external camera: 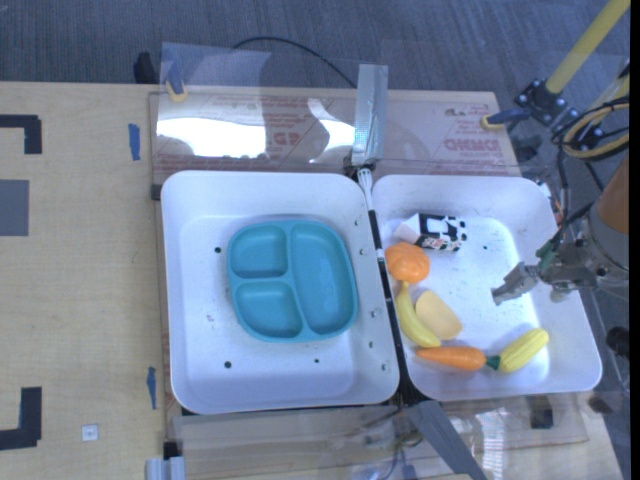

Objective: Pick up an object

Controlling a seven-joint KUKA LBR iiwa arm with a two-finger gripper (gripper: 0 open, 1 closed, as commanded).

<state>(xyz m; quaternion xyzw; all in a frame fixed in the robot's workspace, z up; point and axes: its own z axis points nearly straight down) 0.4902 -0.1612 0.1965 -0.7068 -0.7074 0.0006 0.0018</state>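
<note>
Camera view, looking down at a slant: two white bins sit side by side on a pale wooden surface [80, 298]. The left bin [190, 368] holds a blue divided plate [292, 278] with three compartments, lying flat near the bin's middle. The right bin [520, 208] holds the toys. An orange [408, 262] lies against the bin's left wall, touching the top of a banana [408, 320] that runs down along that wall. A pale yellow wedge [438, 314] rests just beside the banana, on its right. Below them a carrot [453, 357] lies crosswise near the front wall, its green end touching a small yellow corn cob [524, 349] that tilts up to the right. A black-and-white block [440, 232] sits toward the back of the bin, just above the orange.

The gripper [512, 286] reaches in from the right and hangs over the bare right-hand part of the right bin, well apart from the orange and banana and above the corn cob. Its fingers point left; how far open they are cannot be told, and nothing is seen between them. A clear plastic sheet [250, 108] stands behind the bins, and a yellow pole [597, 28] crosses the upper right corner.
</note>
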